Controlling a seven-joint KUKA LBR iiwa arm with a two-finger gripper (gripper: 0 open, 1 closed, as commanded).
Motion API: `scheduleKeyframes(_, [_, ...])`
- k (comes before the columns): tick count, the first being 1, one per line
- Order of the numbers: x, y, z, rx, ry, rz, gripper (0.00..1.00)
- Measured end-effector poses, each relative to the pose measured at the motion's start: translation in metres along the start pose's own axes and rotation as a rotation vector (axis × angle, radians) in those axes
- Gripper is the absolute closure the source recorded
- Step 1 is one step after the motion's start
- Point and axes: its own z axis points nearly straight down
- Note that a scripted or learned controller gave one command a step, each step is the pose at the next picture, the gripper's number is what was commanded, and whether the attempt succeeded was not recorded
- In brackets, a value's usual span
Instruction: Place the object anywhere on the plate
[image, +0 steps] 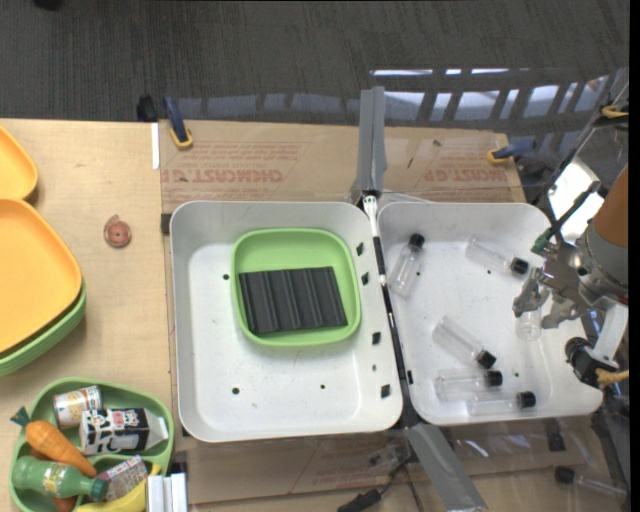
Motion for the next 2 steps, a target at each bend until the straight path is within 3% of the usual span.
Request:
scheduleKeyframes(1, [0.0, 0.0, 0.0, 0.0, 0.0, 0.0, 0.0])
scheduleKeyframes(2, [0.01, 0.003, 0.0, 0.0, 0.0, 0.035, 0.0])
